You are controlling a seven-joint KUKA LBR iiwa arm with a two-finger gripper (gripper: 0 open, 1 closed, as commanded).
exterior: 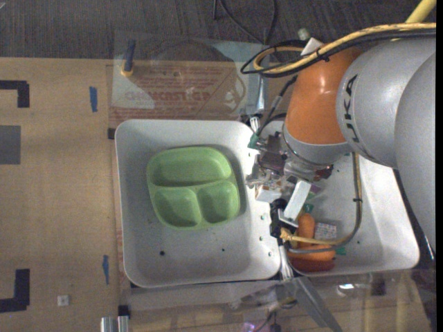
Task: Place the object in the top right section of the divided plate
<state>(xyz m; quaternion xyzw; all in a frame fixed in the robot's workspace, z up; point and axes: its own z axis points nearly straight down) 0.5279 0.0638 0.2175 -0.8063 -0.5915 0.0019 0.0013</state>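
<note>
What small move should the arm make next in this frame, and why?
Probably shift the gripper toward the orange object in the right bin and line up above it. The green divided plate in the left bin has nothing in any section, and the gripper hangs near the bins' shared edge, beside that object rather than over it.

The light-green divided plate [194,183], three-sectioned and upright, lies flat in the left white bin [138,247], nearer its far side.
</note>
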